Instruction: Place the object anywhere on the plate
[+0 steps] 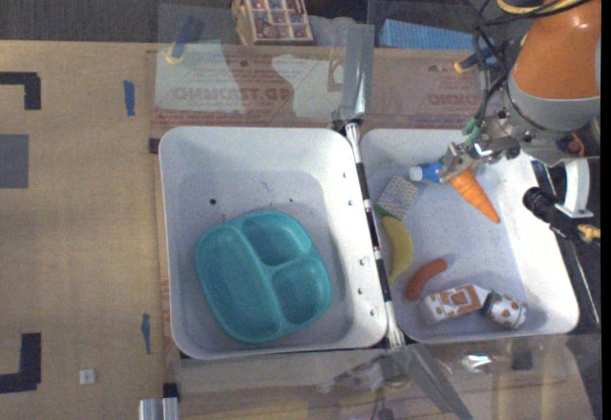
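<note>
Hand (474,149) over far part of right white bin (544,308), just above orange plastic carrot (476,196); grip state impossible to tell. Also inside: yellow banana (398,247), red sausage (426,278), grey grater (398,196), printed bottle (471,304). Left white bin (191,160): teal divided plate (263,275), unloaded.

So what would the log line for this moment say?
stage: at pickup | gripper: over right bin, at carrot | plate: left bin, nothing on it | carrot placed: no
</note>
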Controlling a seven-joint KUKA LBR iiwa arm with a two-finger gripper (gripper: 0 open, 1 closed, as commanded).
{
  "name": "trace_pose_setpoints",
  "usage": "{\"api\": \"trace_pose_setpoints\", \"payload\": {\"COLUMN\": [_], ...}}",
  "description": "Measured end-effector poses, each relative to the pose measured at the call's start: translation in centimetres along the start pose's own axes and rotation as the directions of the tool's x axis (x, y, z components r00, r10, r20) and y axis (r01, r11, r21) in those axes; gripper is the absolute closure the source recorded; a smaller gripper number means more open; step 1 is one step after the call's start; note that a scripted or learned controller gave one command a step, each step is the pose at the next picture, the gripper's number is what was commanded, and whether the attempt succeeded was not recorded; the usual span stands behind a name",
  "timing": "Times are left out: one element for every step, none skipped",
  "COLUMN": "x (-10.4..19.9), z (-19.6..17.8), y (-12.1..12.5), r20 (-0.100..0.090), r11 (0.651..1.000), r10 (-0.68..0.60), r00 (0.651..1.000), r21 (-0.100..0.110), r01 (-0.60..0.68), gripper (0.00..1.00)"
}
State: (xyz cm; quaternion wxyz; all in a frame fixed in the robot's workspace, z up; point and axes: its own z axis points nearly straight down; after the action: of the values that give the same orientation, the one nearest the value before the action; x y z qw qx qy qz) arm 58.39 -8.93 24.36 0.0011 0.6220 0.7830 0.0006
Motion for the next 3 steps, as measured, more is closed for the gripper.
{"api": "trace_pose_setpoints", "payload": {"x": [6.9,16.6,24.6], "z": [5.9,5.9,8.4], "y": [2.3,-4.4,-4.6], "r20": [-0.001,-0.004,-0.003], "r11": [0.998,0.972,0.967], "r10": [-0.057,-0.235,-0.256], "r00": [0.998,0.972,0.967], "r21": [0.003,0.005,0.005], "r01": [0.057,0.235,0.256], "gripper": [1.0,1.0,1.0]}}
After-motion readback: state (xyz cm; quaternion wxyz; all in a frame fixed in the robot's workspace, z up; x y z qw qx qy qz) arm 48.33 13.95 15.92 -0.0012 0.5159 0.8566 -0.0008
